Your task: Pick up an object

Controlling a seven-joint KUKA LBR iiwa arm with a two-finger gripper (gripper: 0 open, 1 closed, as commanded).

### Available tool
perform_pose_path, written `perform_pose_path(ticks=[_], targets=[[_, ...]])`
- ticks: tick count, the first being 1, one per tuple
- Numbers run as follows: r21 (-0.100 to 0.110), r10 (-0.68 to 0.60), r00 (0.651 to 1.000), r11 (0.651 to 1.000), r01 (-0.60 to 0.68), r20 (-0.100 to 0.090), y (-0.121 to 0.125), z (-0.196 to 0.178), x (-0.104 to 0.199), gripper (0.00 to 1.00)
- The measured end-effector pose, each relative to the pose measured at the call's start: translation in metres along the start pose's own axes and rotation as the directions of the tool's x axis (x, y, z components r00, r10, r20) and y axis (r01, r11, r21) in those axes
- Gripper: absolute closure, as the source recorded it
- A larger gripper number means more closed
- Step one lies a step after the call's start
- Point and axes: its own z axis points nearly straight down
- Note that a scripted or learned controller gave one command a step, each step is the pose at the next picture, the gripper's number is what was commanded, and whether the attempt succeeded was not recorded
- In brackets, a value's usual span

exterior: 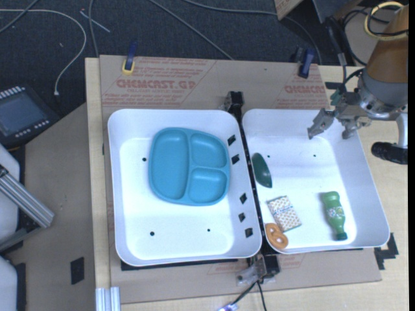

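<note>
Filling much of the left bin [130, 238], a blue divided plate [189, 166] with 3 compartments lies flat. In the right bin [363, 173], a green bottle [333, 215] lies near the front right corner, a dark green leaf-shaped piece [261, 170] rests just beside the left wall, a patterned packet [284, 212] sits below it, and a small orange ring [277, 237] touches the front rim. Above that bin's far right corner the gripper [332, 127] hangs with fingers spread, pinching nothing.
</note>
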Motion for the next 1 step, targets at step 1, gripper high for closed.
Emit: perform_pose_path(ticks=[1], targets=[[-0.015,-0.003,1.0,1.0,0.003,0.003,0.0033,-0.0087,0.0003,0.0]])
